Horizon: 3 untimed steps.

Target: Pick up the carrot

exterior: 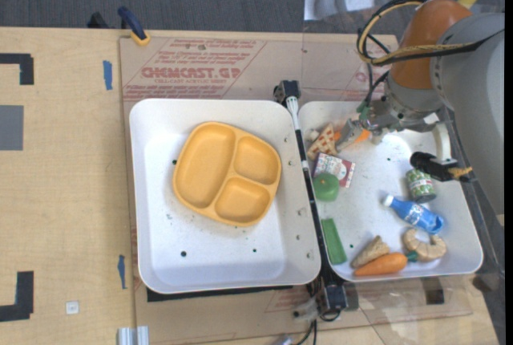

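Red print on the cardboard sheet (200, 62) under the bins reads, mirrored, roughly "CHEMCAST GP"; smaller lines are illegible. The carrot (381, 264) lies at the near edge of the right bin (377, 203), touching a brown wedge-shaped piece (370, 249) and just beside a bagel-like ring (423, 245). The gripper (358, 131) sits at that bin's far side, well apart from the carrot; whether its jaws are apart or together cannot be told. The same bin holds a waffle-patterned slice (323, 141), a red-and-white packet (334, 168), a green round item (325, 188), a green bar (333, 240), a small can (421, 184) and a blue bottle (415, 214). The left bin (160, 239) holds a yellow three-compartment plate (227, 172).
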Tool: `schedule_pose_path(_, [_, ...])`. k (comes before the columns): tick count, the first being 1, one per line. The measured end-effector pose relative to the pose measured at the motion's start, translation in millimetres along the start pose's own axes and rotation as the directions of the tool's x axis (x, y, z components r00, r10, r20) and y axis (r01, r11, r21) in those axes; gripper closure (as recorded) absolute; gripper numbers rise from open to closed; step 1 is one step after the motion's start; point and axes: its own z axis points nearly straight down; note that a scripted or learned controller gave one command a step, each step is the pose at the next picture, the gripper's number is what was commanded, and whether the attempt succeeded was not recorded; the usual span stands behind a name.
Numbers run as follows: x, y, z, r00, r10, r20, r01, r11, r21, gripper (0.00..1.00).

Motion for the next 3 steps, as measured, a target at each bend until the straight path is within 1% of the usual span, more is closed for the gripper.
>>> schedule_pose_path(1, [-61,-9,2,0.987,0.16,-0.017,-0.16,0.987,0.007,0.0])
schedule_pose_path(2, [-81,-13,1,0.832,0.554,-0.029,-0.553,0.832,0.048,0.0])
schedule_pose_path(3, [-78,-15,-1,0.814,0.581,-0.022,-0.58,0.814,0.04,0.0])
